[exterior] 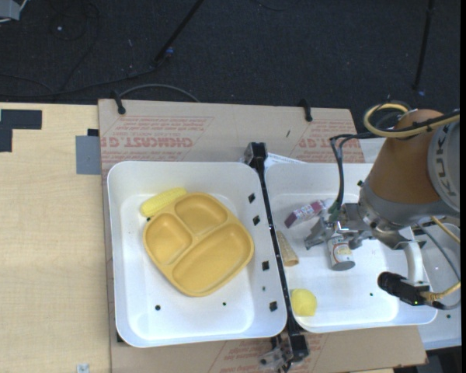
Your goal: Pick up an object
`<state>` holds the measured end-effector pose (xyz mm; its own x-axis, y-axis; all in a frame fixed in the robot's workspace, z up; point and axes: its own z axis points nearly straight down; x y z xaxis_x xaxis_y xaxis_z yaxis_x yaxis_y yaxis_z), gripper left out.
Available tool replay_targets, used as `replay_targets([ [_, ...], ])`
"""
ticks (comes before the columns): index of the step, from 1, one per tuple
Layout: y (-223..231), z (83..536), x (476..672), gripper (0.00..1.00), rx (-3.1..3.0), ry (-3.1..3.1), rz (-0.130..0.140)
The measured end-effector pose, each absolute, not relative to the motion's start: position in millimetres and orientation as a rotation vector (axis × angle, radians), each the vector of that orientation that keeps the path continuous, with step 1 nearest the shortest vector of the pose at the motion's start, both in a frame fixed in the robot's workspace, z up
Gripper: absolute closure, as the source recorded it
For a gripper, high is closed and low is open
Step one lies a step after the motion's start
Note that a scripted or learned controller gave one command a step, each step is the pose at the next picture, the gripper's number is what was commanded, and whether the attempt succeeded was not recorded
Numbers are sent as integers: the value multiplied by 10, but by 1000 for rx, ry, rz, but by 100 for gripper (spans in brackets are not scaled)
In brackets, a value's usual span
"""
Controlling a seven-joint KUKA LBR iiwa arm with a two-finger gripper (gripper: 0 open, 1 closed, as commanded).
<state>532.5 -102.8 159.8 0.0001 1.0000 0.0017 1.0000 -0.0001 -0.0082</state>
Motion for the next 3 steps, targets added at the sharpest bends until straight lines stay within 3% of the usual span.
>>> replay_targets([
  [1,-1034,1181,5382,0,-2226,-2226,-10],
  [2,-1079,888,5391,0,-2233,-2221,6],
  [3,-1061,979,5377,100,-2230,-2210,5],
])
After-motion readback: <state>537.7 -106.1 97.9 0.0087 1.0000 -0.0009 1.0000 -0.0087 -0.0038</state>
